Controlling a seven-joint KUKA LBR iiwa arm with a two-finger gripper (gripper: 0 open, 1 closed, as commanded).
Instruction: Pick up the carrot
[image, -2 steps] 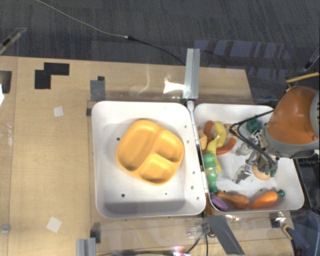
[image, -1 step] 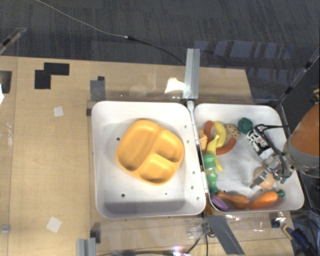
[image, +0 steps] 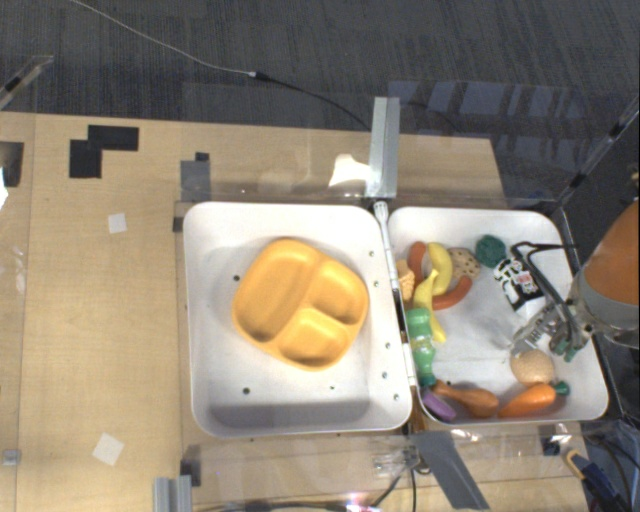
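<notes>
Glossy tapered orange carrot (image: 527, 400) along right bin's (image: 596, 405) front wall; metal pincer (image: 545, 333) above, grip state unclear.

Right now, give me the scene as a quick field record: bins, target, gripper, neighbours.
left bin: holds a yellow divided plate
right bin: holds toy food
carrot: lying near the front edge of the right bin
gripper: above the right bin's right side, just behind the carrot, nothing seen between its fingers
neighbours: beige egg beside the carrot; banana toward the divider

wooden bench (image: 90, 330) bears two white bins (image: 290, 415).
</notes>
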